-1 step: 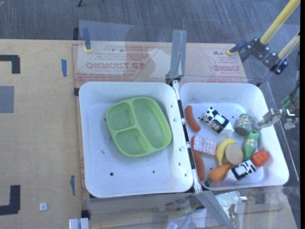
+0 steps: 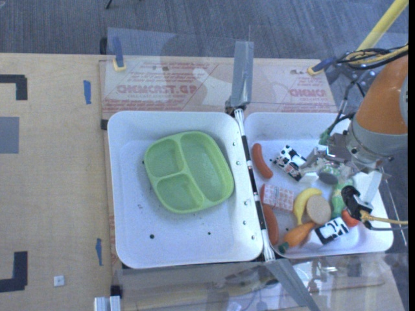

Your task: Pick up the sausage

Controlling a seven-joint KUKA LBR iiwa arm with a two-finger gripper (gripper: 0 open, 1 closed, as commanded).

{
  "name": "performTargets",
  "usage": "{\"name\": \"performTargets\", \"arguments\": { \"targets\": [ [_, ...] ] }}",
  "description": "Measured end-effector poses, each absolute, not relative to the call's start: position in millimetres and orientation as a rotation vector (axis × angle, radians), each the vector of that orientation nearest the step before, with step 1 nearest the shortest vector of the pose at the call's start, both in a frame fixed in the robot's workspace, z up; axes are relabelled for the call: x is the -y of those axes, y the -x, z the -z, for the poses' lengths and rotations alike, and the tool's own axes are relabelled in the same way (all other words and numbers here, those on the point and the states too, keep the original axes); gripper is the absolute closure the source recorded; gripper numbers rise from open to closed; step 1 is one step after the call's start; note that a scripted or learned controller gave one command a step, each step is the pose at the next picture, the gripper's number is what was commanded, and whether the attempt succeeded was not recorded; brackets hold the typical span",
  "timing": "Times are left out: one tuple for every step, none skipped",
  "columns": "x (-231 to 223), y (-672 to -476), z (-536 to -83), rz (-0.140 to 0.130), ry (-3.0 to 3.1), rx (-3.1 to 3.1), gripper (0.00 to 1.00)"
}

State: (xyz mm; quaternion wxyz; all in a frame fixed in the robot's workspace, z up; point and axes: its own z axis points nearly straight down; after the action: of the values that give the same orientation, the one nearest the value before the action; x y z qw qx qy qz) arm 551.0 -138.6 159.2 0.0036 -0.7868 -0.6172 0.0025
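The smooth reddish-brown toy sausage [image 2: 262, 160] lies at the right-hand white bin's [image 2: 382, 241] left wall, looking light, stiff and slippery, best pinched across its middle, though how the two-finger gripper's [image 2: 331, 167] jaws stand I cannot tell.

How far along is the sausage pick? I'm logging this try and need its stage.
Nothing looks done yet: the sausage lies on the floor of the right bin, near its left wall. In hand: the gripper is over that same bin, to the sausage's right, beyond the cow toy. Left: reaching the sausage, closing on it and lifting it.
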Motion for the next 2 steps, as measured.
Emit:
{"name": "performTargets", "arguments": {
  "targets": [
    [97.4,-571.7,-84.9,-0.001,2.625,1.727,0.00],
    [93.6,-626.1,-84.1,-0.011,2.728,1.553,0.00]
  ]
}}
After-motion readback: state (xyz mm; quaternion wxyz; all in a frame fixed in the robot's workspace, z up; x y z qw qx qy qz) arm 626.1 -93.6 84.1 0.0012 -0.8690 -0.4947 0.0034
